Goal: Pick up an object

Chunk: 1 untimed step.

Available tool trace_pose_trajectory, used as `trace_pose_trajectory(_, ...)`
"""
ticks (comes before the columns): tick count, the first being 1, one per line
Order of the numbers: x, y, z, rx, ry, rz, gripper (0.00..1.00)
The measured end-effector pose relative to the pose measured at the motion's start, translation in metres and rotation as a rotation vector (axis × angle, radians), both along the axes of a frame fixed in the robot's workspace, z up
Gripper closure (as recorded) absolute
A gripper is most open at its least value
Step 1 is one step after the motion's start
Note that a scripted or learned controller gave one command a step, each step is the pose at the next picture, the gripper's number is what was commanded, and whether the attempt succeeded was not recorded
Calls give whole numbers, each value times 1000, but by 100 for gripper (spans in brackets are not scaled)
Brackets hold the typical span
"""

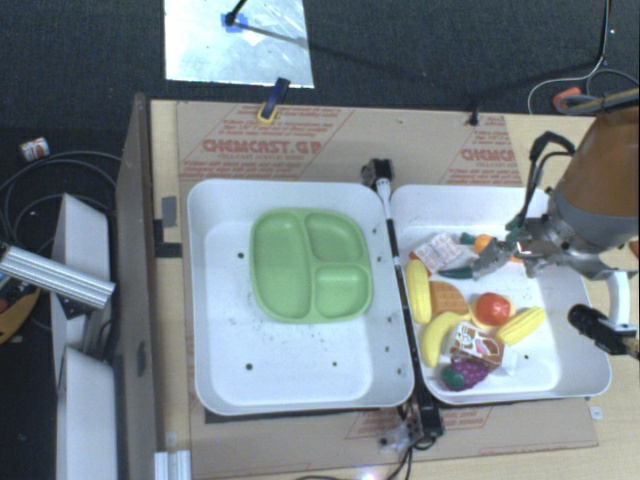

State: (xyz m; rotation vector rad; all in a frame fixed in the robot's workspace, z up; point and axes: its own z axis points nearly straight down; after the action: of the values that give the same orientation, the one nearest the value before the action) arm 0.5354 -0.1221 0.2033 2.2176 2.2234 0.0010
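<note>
Crowding the right-hand bin (575, 368), nearest the camera, are a purple grape cluster (462, 375) and a small printed packet (474, 344), its writing too small to read. Just above lie two bananas (437, 336), a corn cob (521, 323), one red tomato (491, 309), a bread-coloured piece (449, 296) and a second yellow fruit (417, 290). Beyond them a pale wrapped packet (437, 252) sits left of the gripper (492, 259), which hangs low over the bin beside a green and orange piece (470, 240); whether its fingers are spread or closed cannot be made out. Further left, the second bin (215, 368) holds one green three-compartment plate (309, 265). Both bins rest on brown board (330, 133) printed "CHEMCAST GP" in red, twice. Dark carpet (420, 28) lies beyond, bearing one shiny sheet (237, 28).
</note>
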Motion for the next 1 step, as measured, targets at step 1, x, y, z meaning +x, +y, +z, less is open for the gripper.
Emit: trace_pose_trajectory(1,-25,7,-122,1,1,-3,0)
